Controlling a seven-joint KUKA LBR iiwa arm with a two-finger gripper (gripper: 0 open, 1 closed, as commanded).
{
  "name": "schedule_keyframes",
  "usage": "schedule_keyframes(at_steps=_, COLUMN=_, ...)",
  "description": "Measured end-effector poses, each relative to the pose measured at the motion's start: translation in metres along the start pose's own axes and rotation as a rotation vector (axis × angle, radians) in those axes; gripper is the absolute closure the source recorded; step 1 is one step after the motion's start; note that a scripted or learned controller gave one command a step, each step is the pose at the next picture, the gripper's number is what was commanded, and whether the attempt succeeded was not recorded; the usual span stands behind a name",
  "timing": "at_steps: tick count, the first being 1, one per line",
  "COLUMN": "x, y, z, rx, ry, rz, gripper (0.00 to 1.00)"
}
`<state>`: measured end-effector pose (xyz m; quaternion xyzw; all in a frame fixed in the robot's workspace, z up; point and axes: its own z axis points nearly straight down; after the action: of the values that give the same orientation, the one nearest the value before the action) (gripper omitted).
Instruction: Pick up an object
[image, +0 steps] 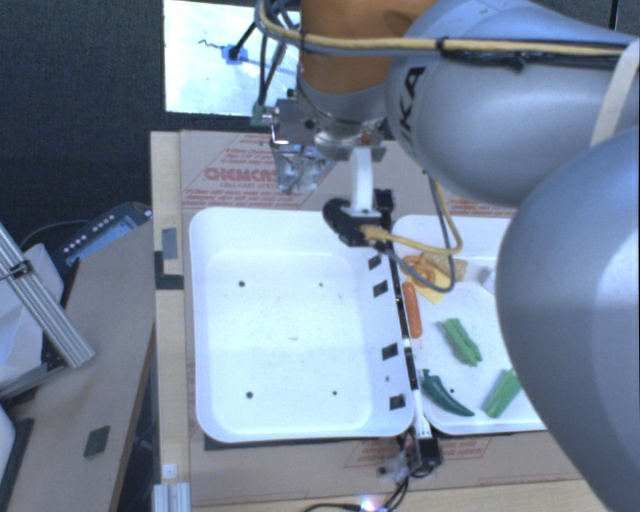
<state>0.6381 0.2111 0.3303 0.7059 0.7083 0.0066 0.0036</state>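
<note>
Your gripper (300, 172) hangs above the brown cardboard (230, 175), past the far left corner of the right bin (478, 300) and off to that bin's left. It looks blurred and you cannot make out whether it is spread apart or closed together. Nothing shows in its grasp. The grey arm (500, 90) sweeps in over the right bin's near right part and hides that part from you.

Five small things lie inside the right bin, all well apart from the gripper:

- **Orange stick** (411, 308): lies just beside the bin's left wall. Its long axis runs along that wall, one end pointing to the far edge and the other to the near edge.
- **Yellow and orange piece** (432, 272): sits toward the bin's far left corner, just beyond the stick. Its shape is too unclear to name.
- **Green chunk** (461, 340): rests near the bin's middle, its length slanting from far left to near right.
- **Dark green pepper** (445, 397): lies by the near left corner, its narrow end pointing to the near right.
- **Light green piece** (502, 392): lies near the bin's near edge, to the pepper's right, slanting from near left to far right.

The left bin (290, 330) touches the right bin's left wall.
</note>
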Motion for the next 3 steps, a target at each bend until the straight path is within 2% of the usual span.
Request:
schedule_keyframes(at_steps=1, x=0.019, y=-0.049, z=0.127, rx=0.028, ry=-0.007, rz=-0.002, gripper=1.00)
schedule_keyframes(at_steps=2, x=-0.022, y=-0.065, z=0.068, rx=0.013, ry=-0.004, rz=0.004, gripper=1.00)
schedule_keyframes(at_steps=3, x=0.010, y=-0.094, z=0.111, rx=0.018, ry=-0.004, rz=-0.002, gripper=1.00)
